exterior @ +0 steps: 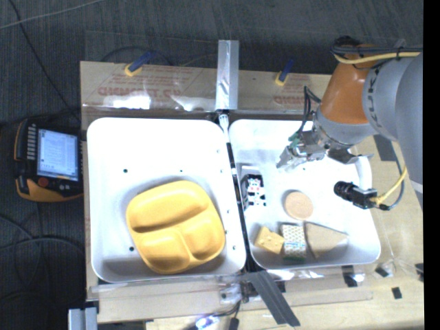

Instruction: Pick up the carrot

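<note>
My gripper (pixel 300 151) hangs over the upper middle of the right bin (pixel 240 139), under the arm's orange band (pixel 347 95). It is above bare white floor. The nearest item is a round tan disc (pixel 298 203), lying apart from the gripper toward the front of the bin.
Along the right bin's front lie a yellow cheese block (pixel 269 240), a green-and-white checkered packet (pixel 294 240) and a tan wedge (pixel 327 236). A small black-and-white item (pixel 254 188) lies by the dividing wall. In the left bin (pixel 103 136) rests a yellow divided tray (pixel 176 224).
</note>
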`<move>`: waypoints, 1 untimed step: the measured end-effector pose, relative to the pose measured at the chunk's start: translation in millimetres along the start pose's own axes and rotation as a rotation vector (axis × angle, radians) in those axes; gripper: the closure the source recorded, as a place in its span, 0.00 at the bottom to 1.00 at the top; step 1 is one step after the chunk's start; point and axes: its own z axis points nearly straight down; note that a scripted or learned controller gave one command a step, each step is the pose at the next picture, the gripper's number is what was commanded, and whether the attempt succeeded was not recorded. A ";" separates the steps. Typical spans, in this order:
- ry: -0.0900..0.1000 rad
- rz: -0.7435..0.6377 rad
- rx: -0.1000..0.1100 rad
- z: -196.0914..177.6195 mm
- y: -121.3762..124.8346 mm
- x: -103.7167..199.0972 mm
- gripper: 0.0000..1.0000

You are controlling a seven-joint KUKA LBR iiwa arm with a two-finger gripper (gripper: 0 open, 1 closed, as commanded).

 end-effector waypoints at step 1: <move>0.001 -0.060 -0.002 -117.2 -71.9 27.8 1.00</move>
